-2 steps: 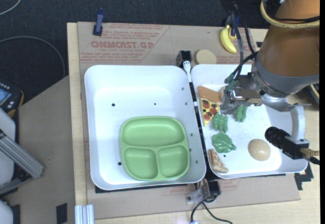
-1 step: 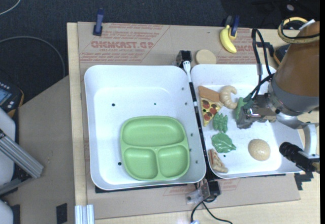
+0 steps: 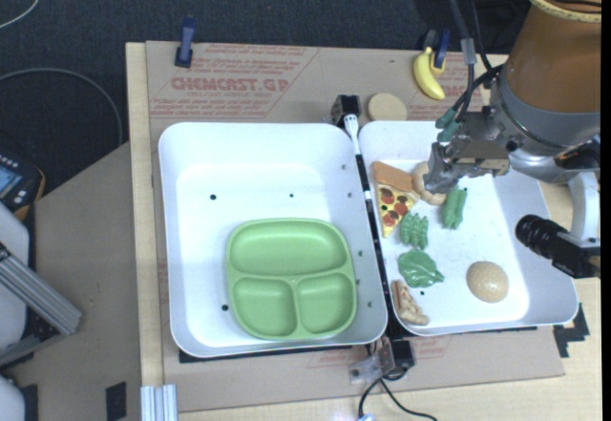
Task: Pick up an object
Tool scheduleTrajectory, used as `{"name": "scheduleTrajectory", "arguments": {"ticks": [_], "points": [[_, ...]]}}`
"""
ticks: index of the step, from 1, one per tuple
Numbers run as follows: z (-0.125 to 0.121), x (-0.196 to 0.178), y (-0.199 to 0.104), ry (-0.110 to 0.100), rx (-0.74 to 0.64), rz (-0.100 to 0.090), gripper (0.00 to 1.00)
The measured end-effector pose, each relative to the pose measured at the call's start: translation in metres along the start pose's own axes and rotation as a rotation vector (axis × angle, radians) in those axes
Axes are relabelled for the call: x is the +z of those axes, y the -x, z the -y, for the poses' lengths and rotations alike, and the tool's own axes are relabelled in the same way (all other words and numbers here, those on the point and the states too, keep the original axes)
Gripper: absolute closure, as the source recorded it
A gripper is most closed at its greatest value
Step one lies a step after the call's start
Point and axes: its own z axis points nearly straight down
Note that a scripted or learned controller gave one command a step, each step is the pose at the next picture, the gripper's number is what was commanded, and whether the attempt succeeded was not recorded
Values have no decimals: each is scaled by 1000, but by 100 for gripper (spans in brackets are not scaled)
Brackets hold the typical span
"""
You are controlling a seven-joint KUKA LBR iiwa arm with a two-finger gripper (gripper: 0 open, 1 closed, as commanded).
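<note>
Bulky grey KUKA arm (image 3: pixel 554 114) with a broad orange band above its wrist, thin black cables trailing alongside, small grey metal two-finger gripper (image 3: pixel 441 182)

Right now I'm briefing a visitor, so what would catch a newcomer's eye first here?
The green divided plate lying in the left bin stands out most. Next comes the arm's hand, low over the right bin above toy foods: a pizza slice, green leafy pieces and a tan bread roll.

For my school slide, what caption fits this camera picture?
Robot gripper hovers over toy food in the right bin; green tray sits in the left bin.
</note>
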Motion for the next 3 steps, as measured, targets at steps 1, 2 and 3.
{"name": "scheduleTrajectory", "arguments": {"ticks": [1, 2, 3], "points": [[1, -3, 5, -12, 10, 4, 100], [3, 66, -32, -25, 7, 3, 100], [-2, -91, -48, 4, 8, -1, 100]]}}
